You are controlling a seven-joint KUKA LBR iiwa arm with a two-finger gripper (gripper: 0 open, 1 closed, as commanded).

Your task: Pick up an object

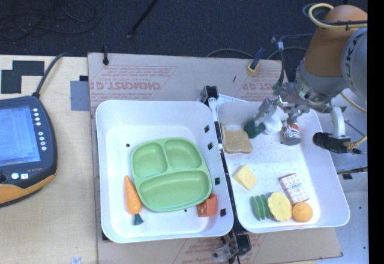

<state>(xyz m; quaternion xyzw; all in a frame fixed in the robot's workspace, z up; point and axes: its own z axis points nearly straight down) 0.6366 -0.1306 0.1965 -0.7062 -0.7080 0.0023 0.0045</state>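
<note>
My gripper (278, 117) hangs low over the far part of the right bin (327, 167), with its fingers spread open. Between them lies a white thing (274, 123) with a dark green end (253, 130); I cannot tell whether the fingers touch it. A small red and white can (291, 134) stands just right of the gripper. A slice of toast (237, 141) lies to its left, near the bin's left wall.
Nearer the front of the right bin lie a yellow cheese wedge (244, 177), a red and white carton (293, 186), green beans (259, 207), a yellow fruit (279, 206) and an orange (303, 212). The left bin (114, 137) holds a green divided plate (171, 174), a carrot (132, 195) and a red piece (207, 206).
</note>
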